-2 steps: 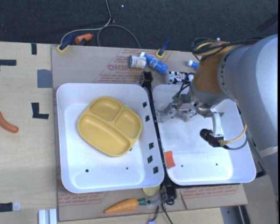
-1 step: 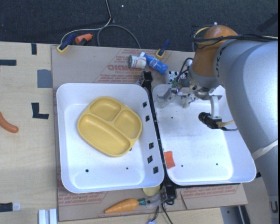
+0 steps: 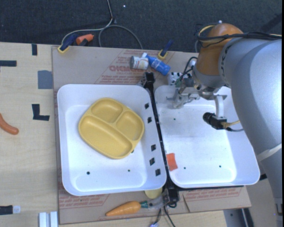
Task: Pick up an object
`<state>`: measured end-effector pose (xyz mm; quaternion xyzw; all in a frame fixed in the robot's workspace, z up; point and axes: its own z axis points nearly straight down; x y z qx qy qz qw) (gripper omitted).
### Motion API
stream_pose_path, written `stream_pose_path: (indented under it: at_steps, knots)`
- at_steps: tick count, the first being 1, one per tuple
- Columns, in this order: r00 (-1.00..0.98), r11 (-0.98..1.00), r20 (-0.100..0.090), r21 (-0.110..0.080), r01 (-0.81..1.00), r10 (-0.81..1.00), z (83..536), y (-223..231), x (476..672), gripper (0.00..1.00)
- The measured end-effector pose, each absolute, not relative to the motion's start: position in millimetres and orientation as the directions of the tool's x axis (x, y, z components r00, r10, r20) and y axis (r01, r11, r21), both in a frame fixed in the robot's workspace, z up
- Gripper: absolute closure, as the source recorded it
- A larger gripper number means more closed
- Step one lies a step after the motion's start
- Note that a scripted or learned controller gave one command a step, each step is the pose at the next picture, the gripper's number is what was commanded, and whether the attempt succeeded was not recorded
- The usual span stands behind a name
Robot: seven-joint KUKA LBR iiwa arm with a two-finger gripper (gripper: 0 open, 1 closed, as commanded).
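Observation:
A yellow divided plate (image 3: 111,126) lies flat in the left bin (image 3: 71,174), slightly toward its back. My gripper (image 3: 179,97) is down at the back left corner of the right bin (image 3: 213,169), close to the bin wall and the divider between the bins. The grey arm with its orange band (image 3: 217,46) stands above it and covers the bin's back right part. I see nothing in the gripper.
Outside the bins lie a sausage (image 3: 6,123) at far left, a carrot (image 3: 125,208) at the front edge, and a blue-and-white bottle (image 3: 150,63) behind the bins. Clamps (image 3: 78,40) hold the cardboard's back edge. An orange tag (image 3: 171,161) sits by the divider.

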<state>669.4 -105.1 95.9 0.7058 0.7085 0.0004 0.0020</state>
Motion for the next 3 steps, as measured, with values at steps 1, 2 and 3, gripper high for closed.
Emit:
stream_pose_path:
  at_steps: [1, 2, 3]
  knots:
    - [-0.004, 0.004, 0.003, -0.001, 1.000, 1.000, 189, -47, 565.6, 1.00]
    - [-0.011, 0.011, 0.003, -0.004, 1.000, 1.000, 184, 65, 543.1, 1.00]
    - [0.007, -0.007, -0.003, 0.001, 1.000, 1.000, 200, -30, 543.3, 1.00]
